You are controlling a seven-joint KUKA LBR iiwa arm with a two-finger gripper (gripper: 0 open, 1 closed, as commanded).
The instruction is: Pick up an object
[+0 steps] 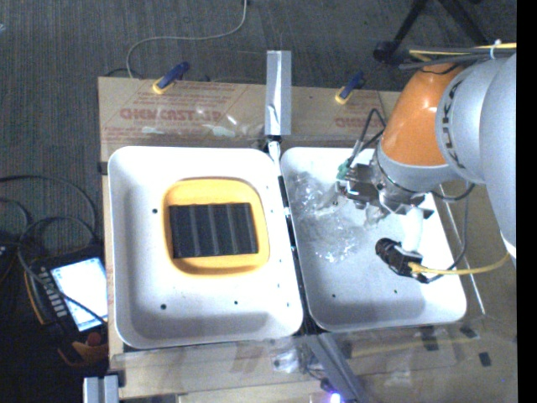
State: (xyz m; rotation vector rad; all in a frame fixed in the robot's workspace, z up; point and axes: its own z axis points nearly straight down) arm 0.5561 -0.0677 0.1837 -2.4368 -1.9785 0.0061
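Roughly left-to-right: long axis of yellow tray (215, 228), left bin (144, 296).

Yellow tray (216, 226), left bin (134, 296), clear plastic (323, 218), right bin (377, 307)

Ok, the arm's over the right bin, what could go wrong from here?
1. The clear crumpled plastic is see-through against the white right bin, so the grab may well slip or close on nothing.
2. The end effector looks offset beside the plastic rather than over it, so it could miss.
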